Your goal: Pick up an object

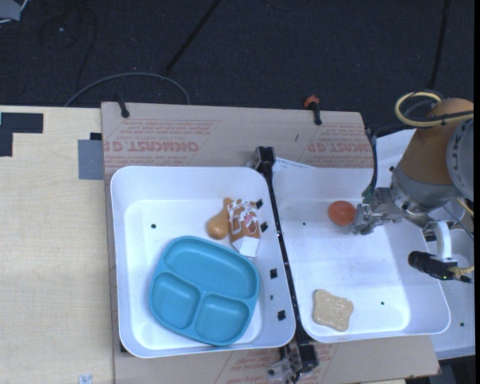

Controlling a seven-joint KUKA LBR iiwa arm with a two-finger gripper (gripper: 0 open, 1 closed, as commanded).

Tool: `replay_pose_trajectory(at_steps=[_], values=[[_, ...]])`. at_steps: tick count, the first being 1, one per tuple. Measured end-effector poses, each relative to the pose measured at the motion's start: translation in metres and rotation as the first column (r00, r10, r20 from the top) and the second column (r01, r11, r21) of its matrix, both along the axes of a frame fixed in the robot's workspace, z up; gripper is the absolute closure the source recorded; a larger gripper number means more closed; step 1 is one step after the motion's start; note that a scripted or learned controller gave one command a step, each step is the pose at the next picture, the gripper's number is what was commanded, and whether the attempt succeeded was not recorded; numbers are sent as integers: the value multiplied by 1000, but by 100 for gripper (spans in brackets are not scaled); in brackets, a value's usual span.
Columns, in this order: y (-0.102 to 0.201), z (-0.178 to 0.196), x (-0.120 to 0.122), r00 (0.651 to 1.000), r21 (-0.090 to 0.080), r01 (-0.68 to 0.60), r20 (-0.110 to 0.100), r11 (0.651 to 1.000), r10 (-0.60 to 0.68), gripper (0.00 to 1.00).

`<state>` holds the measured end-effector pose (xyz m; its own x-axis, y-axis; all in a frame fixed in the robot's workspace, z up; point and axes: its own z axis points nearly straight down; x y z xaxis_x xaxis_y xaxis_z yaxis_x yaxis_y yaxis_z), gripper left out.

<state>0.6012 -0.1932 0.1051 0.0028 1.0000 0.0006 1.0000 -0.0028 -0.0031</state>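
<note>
A small, round orange-red ball [342, 212] lies in the right bin [432, 314]. The arm [432, 162] reaches toward it, gripper [363, 221] just beside it; I cannot tell how the jaws stand.

upside-down red "chemcrest" print, repeated, on cardboard sheet [176, 138] under bins

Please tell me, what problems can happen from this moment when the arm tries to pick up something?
1. The pincer sits close beside the small red ball; a round thing may roll away if it gets nudged.
2. The ball lies toward the bin's back wall, leaving little room behind it.
3. The flat beige piece lies low and may be hard to grip.
</note>
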Motion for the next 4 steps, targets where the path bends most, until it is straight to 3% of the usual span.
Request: replay_pose_trajectory(at_steps=[2,3,4], values=[[3,120,-4,1000,-1,-5,7,1000,5,100],[2,136,-4,1000,-1,-5,4,1000,5,100],[49,140,-10,1000,2,-7,0,1000,7,100]])
